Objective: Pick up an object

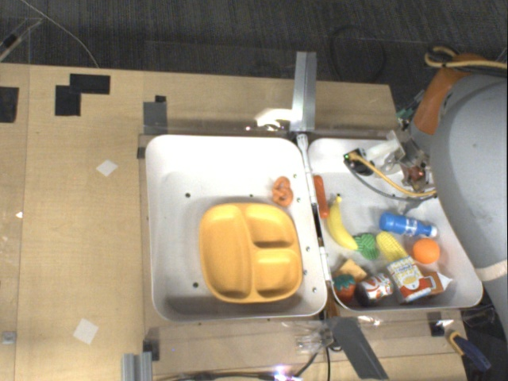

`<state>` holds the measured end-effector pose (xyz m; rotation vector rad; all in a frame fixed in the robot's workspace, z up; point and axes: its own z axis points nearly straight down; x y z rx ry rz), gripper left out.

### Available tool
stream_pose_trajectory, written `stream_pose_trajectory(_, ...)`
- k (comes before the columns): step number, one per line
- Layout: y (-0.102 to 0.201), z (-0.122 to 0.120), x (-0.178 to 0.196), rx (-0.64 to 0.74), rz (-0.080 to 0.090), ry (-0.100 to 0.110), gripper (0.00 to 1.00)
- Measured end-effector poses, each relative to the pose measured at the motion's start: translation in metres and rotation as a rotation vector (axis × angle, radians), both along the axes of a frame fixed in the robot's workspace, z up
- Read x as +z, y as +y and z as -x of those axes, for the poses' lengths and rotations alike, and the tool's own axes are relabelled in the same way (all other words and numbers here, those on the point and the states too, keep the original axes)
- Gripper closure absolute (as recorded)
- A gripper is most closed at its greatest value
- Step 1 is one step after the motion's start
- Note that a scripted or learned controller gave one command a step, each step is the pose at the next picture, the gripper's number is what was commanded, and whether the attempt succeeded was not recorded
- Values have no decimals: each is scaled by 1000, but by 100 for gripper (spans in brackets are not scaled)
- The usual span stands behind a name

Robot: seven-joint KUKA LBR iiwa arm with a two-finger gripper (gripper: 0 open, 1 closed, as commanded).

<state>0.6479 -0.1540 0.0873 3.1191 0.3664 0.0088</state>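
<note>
The grey arm (476, 189) bulked in from three o'clock, smooth and rounded, with an orange band (431, 105) above its wrist. Its gripper (413, 165) hung over the upper part of the right bin (468, 292), among yellow and black cables; whether the claw was spread or pressed together could not be told.

Both bins were shallow white trays with rounded corners, set side by side on a pale wooden bench (71, 236). The left bin (171, 213) held a glossy mustard-yellow plastic plate (250, 252), rounded and split into three compartments, lying toward six o'clock. A small lumpy orange piece (282, 190) sat just off the plate's one o'clock corner, near the dividing wall.

The right bin held a crowd of toy food. A curved yellow banana (340, 225) lay with its long axis running roughly from twelve to five o'clock. A thin red stick-shaped piece (319, 194) lay near it along the bin's left wall, pointing twelve to six. A blue bottle (406, 225) with a white end lay on its side, pointing three to nine o'clock. Below it sat a bumpy green piece (366, 245), a knobbly yellow corn cob (390, 246) and a smooth round orange (427, 250). Along the six o'clock edge were a small carton (406, 274), a red packet (425, 286), a dark can (373, 289) and other small items too crowded to identify.
</note>
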Motion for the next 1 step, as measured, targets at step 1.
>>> stream_pose_trajectory(1, 0, 0, 0, 0, 0, 0, 0)
